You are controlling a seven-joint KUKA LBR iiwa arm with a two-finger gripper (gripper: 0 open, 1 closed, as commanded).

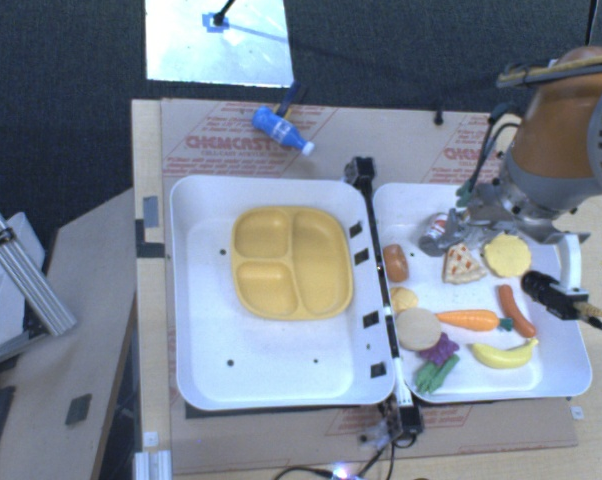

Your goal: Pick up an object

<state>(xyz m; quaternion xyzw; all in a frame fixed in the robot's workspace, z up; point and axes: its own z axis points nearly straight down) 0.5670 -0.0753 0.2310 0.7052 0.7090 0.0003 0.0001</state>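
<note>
The right bin (571, 373) holds several toy foods: a pizza slice (463, 265), a yellow round piece (507, 256), a brown sausage (394, 262), a carrot (471, 319), a red sausage (516, 310), a banana (503, 353), a tan bun (418, 328), purple grapes (442, 349) and a green vegetable (433, 373). My gripper (443, 232) hangs low over the back of this bin, just left of and behind the pizza slice. The wrist hides whatever lies right under it. Nothing is seen held.
The left bin (196, 368) carries a yellow divided plate (291, 263). A blue bottle (280, 128) lies on the bench behind the bins. A black divider (379, 288) runs between the bins. The grey and orange arm (566, 138) covers the right bin's back right corner.
</note>
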